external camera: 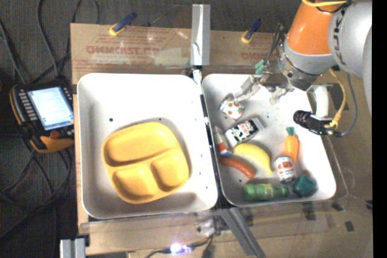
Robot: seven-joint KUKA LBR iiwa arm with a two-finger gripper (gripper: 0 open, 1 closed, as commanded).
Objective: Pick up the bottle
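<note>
Two white bins [205, 130] sit side by side on a bench over dark carpet. At upper right, the gripper [261, 86] hovers with fingers spread, holding nothing. Lower right, the green bottle [263, 191] lies beside a banana [254, 154].

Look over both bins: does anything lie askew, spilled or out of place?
Nothing is spilled or broken. The green bottle lies on its side along the right bin's near wall, in a loose jumble with a banana and carrot. The yellow tray sits flat.
</note>
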